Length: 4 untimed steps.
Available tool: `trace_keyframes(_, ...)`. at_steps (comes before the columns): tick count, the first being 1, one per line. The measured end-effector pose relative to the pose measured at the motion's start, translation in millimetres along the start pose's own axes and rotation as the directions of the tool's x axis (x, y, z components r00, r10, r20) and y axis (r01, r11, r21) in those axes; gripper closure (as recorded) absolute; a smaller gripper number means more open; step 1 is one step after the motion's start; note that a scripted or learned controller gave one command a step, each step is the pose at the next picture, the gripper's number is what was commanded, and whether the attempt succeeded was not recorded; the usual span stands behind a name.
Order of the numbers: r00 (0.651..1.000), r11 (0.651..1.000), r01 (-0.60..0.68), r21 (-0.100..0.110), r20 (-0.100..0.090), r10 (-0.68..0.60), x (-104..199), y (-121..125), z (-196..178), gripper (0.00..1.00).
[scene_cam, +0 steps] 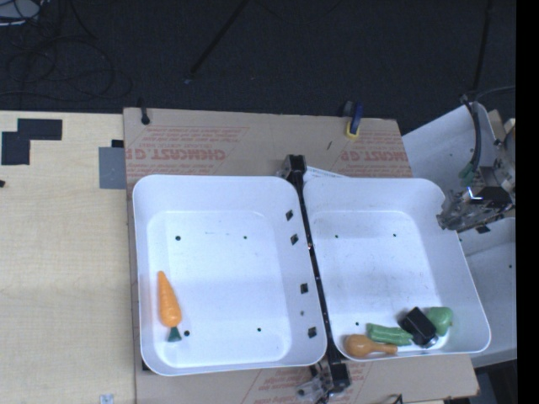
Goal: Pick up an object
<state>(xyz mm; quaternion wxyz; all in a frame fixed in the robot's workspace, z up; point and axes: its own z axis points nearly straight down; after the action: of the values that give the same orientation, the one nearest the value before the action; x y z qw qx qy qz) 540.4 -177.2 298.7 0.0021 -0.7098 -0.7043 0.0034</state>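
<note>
Gripper (472, 209) parked at right edge, just outside right bin (459, 242), level with its far half. Finger state: cannot tell, too small and blurred. Nothing seen held. Looks like a standby pose, clear of both bins, probably to leave the camera an open view before a pick.

Candidate objects in right bin, clustered in near right corner: black block (418, 325) lying over green piece (388, 335), second green piece (440, 316) touching it on the right, orange gourd shape (368, 346) against near wall. Tight cluster against the wall; awkward grasp likely.

Left bin (143, 251): single carrot (168, 301) near left wall, lying along it, well apart from everything; easier target.

Bins side by side on cardboard sheet (210, 146), clip (354, 119) at far edge. Light wood bench (59, 259) to left. Dark floor with cables (50, 66) beyond.
</note>
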Motion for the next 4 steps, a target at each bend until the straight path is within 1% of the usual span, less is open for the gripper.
trace_keyframes(1,1.000,1.000,0.007,-0.004,-0.001,-0.007,-36.9,44.0,64.2,1.00)
trace_keyframes(2,1.000,1.000,0.008,-0.005,-0.002,-0.008,-36.6,50.7,72.1,1.00)
trace_keyframes(3,1.000,1.000,0.008,-0.012,0.000,-0.008,-27.8,29.1,3.7,1.00)
trace_keyframes(4,1.000,1.000,0.007,-0.009,-0.001,-0.007,-36.6,-13.8,-42.8,1.00)
